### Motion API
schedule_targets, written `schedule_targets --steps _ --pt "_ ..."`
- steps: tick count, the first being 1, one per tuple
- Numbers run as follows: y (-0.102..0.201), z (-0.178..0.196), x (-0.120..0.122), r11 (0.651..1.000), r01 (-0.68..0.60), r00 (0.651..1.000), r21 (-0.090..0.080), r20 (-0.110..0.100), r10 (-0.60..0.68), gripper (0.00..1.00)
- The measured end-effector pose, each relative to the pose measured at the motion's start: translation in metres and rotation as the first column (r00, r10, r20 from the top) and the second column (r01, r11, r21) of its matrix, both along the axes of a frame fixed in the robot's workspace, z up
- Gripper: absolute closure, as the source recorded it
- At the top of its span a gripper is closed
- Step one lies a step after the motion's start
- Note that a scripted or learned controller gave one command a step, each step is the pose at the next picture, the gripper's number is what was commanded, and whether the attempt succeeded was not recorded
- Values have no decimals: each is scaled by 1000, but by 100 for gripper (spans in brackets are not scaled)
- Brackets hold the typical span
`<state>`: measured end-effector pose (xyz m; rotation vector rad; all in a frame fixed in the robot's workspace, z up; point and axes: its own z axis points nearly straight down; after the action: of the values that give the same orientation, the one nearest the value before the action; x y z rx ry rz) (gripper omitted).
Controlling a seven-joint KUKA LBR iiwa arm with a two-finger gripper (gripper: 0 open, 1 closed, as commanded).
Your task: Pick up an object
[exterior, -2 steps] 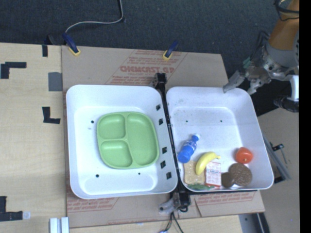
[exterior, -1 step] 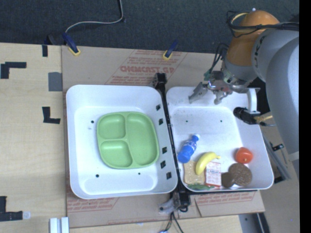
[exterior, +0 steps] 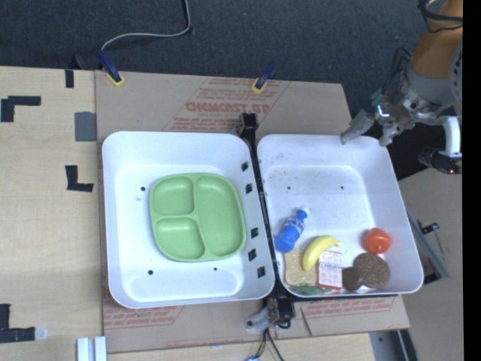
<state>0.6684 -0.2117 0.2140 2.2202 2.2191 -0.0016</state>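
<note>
While the grey arm with its orange band (exterior: 438, 47) reaches in from the right, its two-finger gripper (exterior: 370, 128) hangs over the far right corner of the right-hand shallow white bin (exterior: 331, 173), above the rim and well apart from every object; whether its jaws stand open or closed cannot be told from this view, and nothing is seen between them. The candidate objects lie clustered along the near edge of that bin: a small blue plastic bottle with a white cap (exterior: 291, 230) lying tilted near the divider, a yellow toy banana (exterior: 317, 250) just beside it, a red-and-white printed carton (exterior: 329, 269) touching the banana, a flat tan cracker-like piece (exterior: 298, 274) partly under both, a round brown cookie-shaped item (exterior: 367, 271) in the near right corner, and an orange-red ball-shaped fruit (exterior: 377, 241) just behind it. The left-hand shallow white bin (exterior: 128, 164) holds a pale green three-compartment plastic plate (exterior: 198, 216) lying flat near its centre. Both bins rest side by side on a brown cardboard sheet (exterior: 210, 104) printed with red lettering.
</note>
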Motion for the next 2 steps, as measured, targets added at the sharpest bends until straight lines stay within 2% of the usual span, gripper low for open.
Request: schedule_targets --steps 1,2 --pt "60 -76 -72 1000 -2 1000 4 -6 2 0" --pt "40 -49 -164 1000 0 1000 2 -2 0 0"
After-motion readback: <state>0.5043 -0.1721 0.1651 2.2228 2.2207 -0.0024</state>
